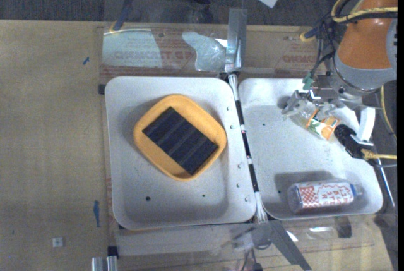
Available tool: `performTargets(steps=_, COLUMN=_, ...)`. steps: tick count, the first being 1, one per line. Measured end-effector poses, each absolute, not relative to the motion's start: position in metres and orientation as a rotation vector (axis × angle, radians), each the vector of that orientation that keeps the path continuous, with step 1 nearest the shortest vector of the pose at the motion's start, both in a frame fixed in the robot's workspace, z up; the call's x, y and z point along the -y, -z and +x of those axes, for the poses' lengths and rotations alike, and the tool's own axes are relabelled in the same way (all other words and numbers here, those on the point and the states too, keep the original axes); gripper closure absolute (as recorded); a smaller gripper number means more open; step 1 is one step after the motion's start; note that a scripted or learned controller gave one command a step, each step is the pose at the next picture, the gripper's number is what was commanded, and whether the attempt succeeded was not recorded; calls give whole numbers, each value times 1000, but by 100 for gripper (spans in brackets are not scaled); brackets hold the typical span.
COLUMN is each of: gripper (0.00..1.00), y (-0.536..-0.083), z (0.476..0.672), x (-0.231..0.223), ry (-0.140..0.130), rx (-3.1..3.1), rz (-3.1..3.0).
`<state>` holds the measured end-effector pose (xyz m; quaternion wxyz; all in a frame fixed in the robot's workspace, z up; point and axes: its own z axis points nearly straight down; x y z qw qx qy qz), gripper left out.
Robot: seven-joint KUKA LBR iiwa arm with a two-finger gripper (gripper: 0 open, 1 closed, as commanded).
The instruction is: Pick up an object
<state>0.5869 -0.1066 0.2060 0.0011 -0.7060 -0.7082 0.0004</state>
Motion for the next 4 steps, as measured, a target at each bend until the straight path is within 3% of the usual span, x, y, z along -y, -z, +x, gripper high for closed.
performTargets(steps=1, gripper=0, y=-164, z=589, x=185, ry=-1, rx=2327, rz=-2109)
performTargets(steps=2, gripper=0, y=-96, z=611, x=189, ry=2, rx=2373, rz=-2062)
performTargets(steps=3, gripper=100, y=-106, z=611, x=191, ry=4, rx=2373, rz=-2069)
performTargets(steps=4, gripper=100, y=-188, z=621, x=110, ry=1, rx=2517, rz=-1883)
